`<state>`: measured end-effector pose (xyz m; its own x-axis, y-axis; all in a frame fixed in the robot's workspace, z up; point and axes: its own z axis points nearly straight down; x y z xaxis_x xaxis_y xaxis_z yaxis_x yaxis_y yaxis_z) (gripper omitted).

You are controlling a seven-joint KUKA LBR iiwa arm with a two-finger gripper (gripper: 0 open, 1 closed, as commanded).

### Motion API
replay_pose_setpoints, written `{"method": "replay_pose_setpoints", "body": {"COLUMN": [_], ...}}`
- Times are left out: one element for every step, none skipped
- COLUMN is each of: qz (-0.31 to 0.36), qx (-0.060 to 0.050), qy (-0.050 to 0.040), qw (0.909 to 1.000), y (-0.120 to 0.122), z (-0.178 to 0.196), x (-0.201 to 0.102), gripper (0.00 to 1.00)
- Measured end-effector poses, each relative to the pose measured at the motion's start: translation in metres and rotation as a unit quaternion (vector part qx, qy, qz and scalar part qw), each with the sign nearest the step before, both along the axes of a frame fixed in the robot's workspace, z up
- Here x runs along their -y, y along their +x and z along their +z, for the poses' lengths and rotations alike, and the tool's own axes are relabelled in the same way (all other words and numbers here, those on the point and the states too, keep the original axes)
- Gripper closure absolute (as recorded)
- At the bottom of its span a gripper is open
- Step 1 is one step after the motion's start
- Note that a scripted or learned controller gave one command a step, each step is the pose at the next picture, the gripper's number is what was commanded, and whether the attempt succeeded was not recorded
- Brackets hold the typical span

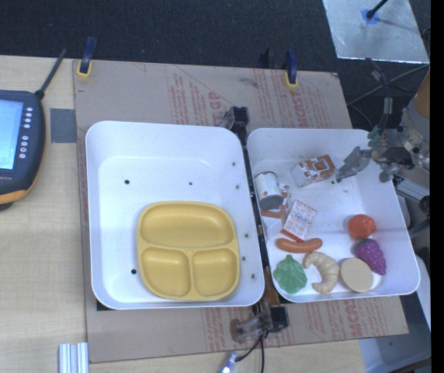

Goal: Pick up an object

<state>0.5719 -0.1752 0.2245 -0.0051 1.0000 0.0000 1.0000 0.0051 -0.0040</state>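
- White plastic forms both bins; the left bin (105, 208) carries a yellow divided tray (189, 249), and the right bin (338, 200) gathers all the small things we could pick.
- Those things cluster toward the near edge: a tomato (362, 225), purple grapes (370, 255), a round bread slice (355, 275), a croissant (324, 270), a green leaf (289, 274) and a sausage (300, 245).
- Farther back lie a can (267, 189), a printed packet (300, 218) and a small carton (313, 169), well apart from the near cluster.
- We see the gripper (352, 164) at the far right of the right bin, just beside the carton, likely its target.
- We cannot tell how the jaws stand, and nothing shows between them.
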Motion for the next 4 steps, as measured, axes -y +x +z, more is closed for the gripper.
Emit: {"method": "replay_pose_setpoints", "body": {"qz": [0.0,-0.001,-0.001,-0.004], "qx": [-0.001,-0.011,-0.003,-0.003], "qy": [-0.0003,0.0089,0.0,-0.0026], "qw": [1.0,0.9999,1.0,1.0], "y": [0.051,0.082,0.083,0.083], "z": [-0.134,-0.13,-0.126,-0.128], "x": [-0.017,0.017,-0.009,-0.014], "gripper": [0.0,0.0,0.0,0.0]}}
